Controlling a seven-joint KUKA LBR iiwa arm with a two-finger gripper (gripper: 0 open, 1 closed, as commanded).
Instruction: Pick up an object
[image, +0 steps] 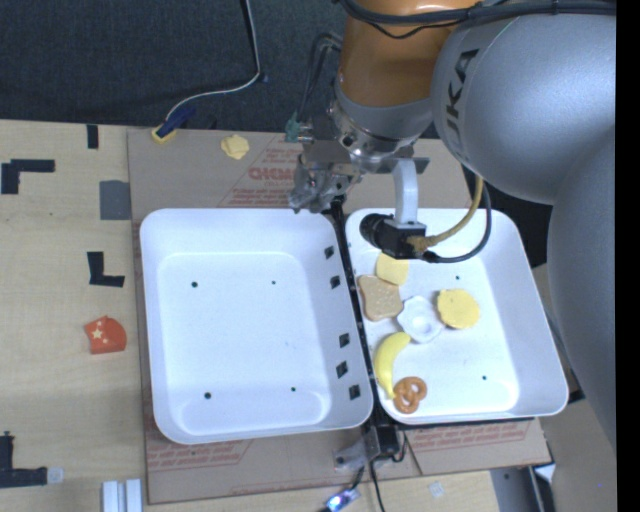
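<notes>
A grey robot arm hangs over the far edge of two white bins, its gripper (318, 190) poised near the far corner where the left bin (170, 250) meets the right bin (515, 260); whether its jaws are apart cannot be told. Along the right bin's left edge lie a cheese wedge (392, 269), a bread slice (380, 297), a banana (389, 361) and a pretzel (409, 393); a yellow disc (459, 309) sits mid-bin.
</notes>
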